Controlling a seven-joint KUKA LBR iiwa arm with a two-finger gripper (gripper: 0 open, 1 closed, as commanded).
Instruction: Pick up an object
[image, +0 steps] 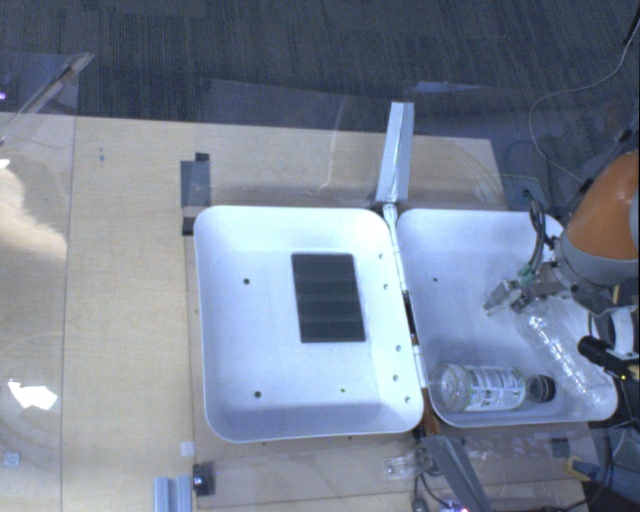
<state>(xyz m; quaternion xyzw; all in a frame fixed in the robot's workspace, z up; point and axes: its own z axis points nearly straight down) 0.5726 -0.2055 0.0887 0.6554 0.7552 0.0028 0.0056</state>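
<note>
The camera view looked down on a pale wooden bench carrying two shallow white bins side by side. The left bin held a dark rectangular pad, ribbed into three bands, lying flat near the bin's middle and slightly toward its far edge, well apart from every wall.

The right bin held two things along its near edge. A clear bottle with a printed label and a dark cap lay on its side, parallel to the near wall and close against it, its base toward the bin's near-left corner and its cap pointing toward the right wall. Just beyond the cap, a clear, crinkled plastic item lay slanted toward the near-right corner; what it was could not be told.

The arm, grey with its orange band, reached in over the right wall of the right bin. Its gripper hung over the middle-right of that bin, pointing toward the divider between the bins. It was above and apart from the bottle, with the upper end of the plastic item just beside it. Nothing showed between the gripper's tips. Whether the pincer stood wide or narrow could not be told at this slant.
</note>
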